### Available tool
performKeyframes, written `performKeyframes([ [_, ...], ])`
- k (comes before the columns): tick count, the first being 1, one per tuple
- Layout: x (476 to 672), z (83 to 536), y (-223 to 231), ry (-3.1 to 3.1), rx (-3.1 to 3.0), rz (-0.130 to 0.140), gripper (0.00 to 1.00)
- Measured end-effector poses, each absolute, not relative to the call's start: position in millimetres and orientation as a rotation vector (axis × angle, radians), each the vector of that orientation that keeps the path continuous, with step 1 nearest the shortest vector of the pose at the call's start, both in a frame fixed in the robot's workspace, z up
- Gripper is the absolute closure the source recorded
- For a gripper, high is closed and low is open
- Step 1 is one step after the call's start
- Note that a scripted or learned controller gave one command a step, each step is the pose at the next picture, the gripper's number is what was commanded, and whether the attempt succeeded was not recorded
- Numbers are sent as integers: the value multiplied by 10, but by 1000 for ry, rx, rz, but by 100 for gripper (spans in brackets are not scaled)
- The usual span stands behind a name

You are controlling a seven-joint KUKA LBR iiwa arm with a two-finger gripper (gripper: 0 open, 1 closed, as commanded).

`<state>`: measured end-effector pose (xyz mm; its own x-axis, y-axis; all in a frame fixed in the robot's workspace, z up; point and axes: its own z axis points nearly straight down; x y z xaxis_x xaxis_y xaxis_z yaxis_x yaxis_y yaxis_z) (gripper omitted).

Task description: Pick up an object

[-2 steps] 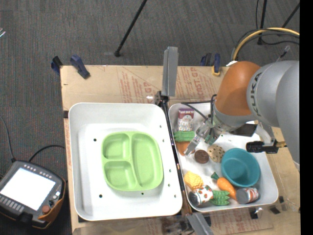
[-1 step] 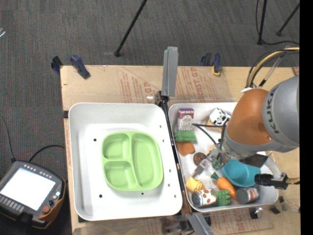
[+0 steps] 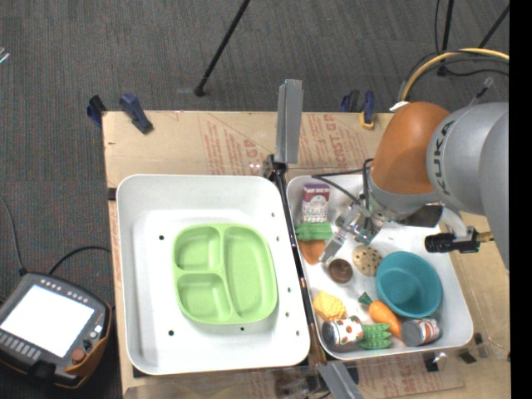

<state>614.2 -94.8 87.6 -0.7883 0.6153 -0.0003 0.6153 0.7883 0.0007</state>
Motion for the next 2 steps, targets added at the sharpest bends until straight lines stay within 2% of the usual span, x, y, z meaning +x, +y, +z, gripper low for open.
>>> performKeyframes([
  [1,5493,866,-1051,2911,1189,-1,0],
  [2,5890,875,-1549,2855,1309,0,0],
])
